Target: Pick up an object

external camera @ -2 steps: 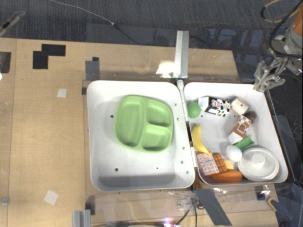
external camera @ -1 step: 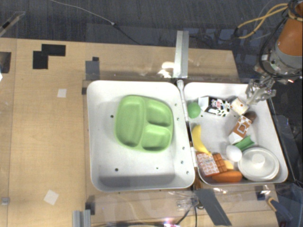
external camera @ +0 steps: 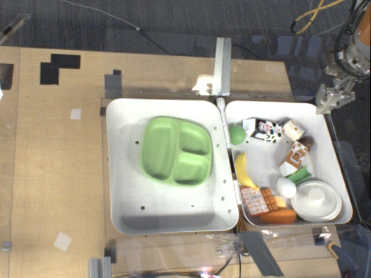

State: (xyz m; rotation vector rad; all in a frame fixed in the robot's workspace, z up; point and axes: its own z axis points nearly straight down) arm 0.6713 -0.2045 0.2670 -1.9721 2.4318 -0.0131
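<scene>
From the camera above the bench, the gripper (external camera: 335,97) hangs over the far right corner of the right bin (external camera: 336,141), outside its rim, and it holds nothing; whether its fingers are apart or together I cannot tell. The left bin (external camera: 124,155) holds a green divided tray (external camera: 175,149), upside up, near its middle. In the right bin lie the objects to pick: a green ball (external camera: 236,134) by the dividing wall, a banana (external camera: 243,171) below it, a black-and-white carton (external camera: 265,130), a white bowl (external camera: 316,200) in the near right corner and an orange carrot (external camera: 277,216) beside it.
</scene>
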